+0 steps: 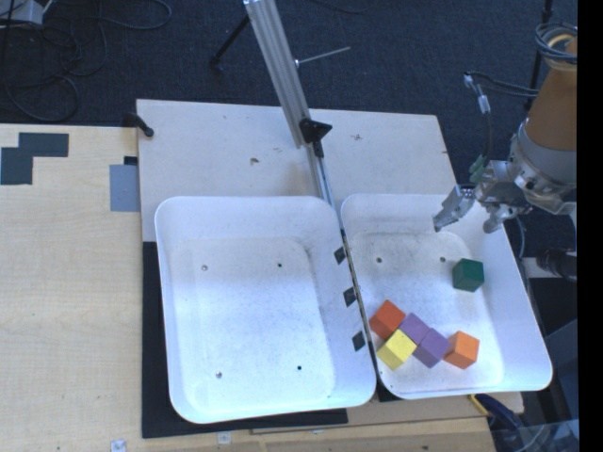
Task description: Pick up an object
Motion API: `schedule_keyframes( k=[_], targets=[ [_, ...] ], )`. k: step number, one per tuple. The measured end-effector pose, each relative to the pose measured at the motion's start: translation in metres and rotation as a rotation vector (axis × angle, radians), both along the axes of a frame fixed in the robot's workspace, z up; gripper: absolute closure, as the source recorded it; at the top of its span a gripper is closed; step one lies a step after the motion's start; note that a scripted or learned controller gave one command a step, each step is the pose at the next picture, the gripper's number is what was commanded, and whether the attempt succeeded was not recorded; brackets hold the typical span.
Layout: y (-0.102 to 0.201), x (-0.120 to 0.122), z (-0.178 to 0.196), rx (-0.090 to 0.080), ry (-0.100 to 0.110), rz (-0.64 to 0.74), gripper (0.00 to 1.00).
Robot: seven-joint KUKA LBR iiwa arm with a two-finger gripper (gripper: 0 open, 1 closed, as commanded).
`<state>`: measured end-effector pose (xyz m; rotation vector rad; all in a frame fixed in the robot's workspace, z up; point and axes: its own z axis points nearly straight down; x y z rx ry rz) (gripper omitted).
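- We see the gripper (474, 212) hanging over the far right edge of the right bin (532, 347), its two fingers spread apart with nothing between them
- The green cube (467, 274) sits alone on the bin floor, just below the gripper and well apart from the others
- An orange block (386, 317), yellow block (399, 348), purple block (425, 338) and a second orange cube (462, 348) huddle touching each other near the front
- We judge the green cube light, rigid and flat-sided; closing on two opposite faces should hold it
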<state>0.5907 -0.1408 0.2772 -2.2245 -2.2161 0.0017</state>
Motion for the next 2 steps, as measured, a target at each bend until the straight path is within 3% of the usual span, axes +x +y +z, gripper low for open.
schedule_keyframes(
  k=[1,2],
  targets=[
    [-0.047,0.072,0.018,-0.004,-0.006,0.004,0.00],
    [-0.066,0.047,-0.120,0.002,0.009,0.002,0.00]
  ],
)
